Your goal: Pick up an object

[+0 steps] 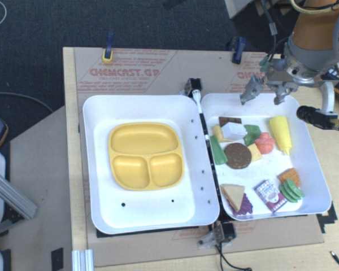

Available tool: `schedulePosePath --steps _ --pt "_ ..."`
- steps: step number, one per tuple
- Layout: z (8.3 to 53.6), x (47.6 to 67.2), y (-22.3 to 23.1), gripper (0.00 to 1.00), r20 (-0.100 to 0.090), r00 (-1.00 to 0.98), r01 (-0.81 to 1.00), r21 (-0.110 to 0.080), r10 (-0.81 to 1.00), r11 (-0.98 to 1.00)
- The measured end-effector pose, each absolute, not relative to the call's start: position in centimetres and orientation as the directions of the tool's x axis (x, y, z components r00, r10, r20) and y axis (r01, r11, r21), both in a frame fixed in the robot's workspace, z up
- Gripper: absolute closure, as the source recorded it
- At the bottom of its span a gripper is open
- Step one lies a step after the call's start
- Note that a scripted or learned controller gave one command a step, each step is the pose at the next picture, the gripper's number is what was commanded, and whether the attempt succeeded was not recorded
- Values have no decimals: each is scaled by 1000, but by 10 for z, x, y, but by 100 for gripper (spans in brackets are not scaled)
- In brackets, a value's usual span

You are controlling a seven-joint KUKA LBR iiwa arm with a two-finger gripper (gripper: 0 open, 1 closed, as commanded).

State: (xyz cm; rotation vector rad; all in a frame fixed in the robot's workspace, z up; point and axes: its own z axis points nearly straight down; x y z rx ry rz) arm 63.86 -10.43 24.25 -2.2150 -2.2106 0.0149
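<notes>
The gripper (pixel 265 93) hangs over the far edge of the right bin (pixel 319 176), its two fingers (pixel 249 92) spread apart with nothing between them, and the grey wrist with its orange band (pixel 321 7) rises toward the upper right corner. All the loose things lie in that right bin, below and clear of the gripper. Nearest to it are a brown slab (pixel 230 121) and a white block (pixel 234 131) touching it, with a green piece (pixel 252 134) just beside the block. A pink-red piece (pixel 265 143) sits between that green piece and a yellow bottle (pixel 281 133), which lies lengthwise toward the bin's right side. A round brown disc (pixel 237 156) rests near the middle, with a long green strip (pixel 217 150) along its left. Toward the near edge lie a tan wedge (pixel 233 195), a purple piece (pixel 245 204) touching it, a small purple-and-white packet (pixel 269 194), and an orange and green piece (pixel 291 185) near the right wall. The left bin (pixel 96 151) holds a yellow divided tray (pixel 145 154) with three compartments, set roughly at its centre. Both bins sit side by side on the cardboard-covered surface (pixel 152 69), touching along their inner rims.
</notes>
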Motion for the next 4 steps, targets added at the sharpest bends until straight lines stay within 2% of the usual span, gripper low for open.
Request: schedulePosePath --steps 1,2,3,4 --pt "251 641 -104 0 0 0 1000 -1 1000 0" --pt "206 647 -106 0 0 0 1000 -5 1000 0" --pt "163 645 -110 0 1 1 1000 -5 1000 -1" --pt "99 642 -109 0 1 0 1000 -8 1000 0"
